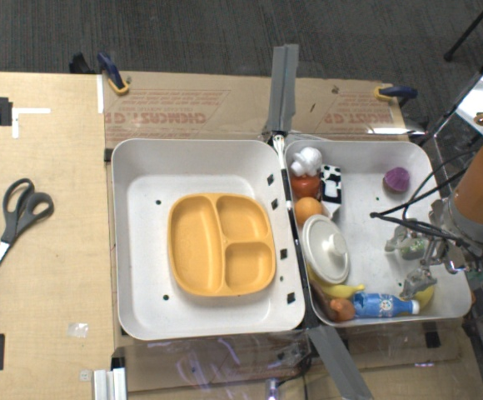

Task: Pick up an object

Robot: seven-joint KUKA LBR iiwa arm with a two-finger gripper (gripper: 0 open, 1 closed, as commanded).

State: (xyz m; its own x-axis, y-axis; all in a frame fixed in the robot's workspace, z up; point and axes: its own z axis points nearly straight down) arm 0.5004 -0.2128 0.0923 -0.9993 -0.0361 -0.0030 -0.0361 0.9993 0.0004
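Observation:
My gripper (415, 267) hangs low over the right part of the right bin (366, 152), its metal parts dark against the white floor. Just below it lies a small yellow object (425, 295), and to its left a blue bottle (385, 306) rests on its side along the front wall. A purple lump (396, 178) sits apart at the back right. Along the bin's left side are a white ball (307, 158), a black-and-white block (331, 182), an orange (308, 208), a white round lid (326, 249), a banana (338, 290) and a reddish item (340, 309).
The left bin (133, 248) holds a yellow divided plate (221, 244). Scissors (12, 219) lie on the bench at far left. Black cables (416, 202) cross the right bin's right side. Bare floor lies between the lid and the gripper.

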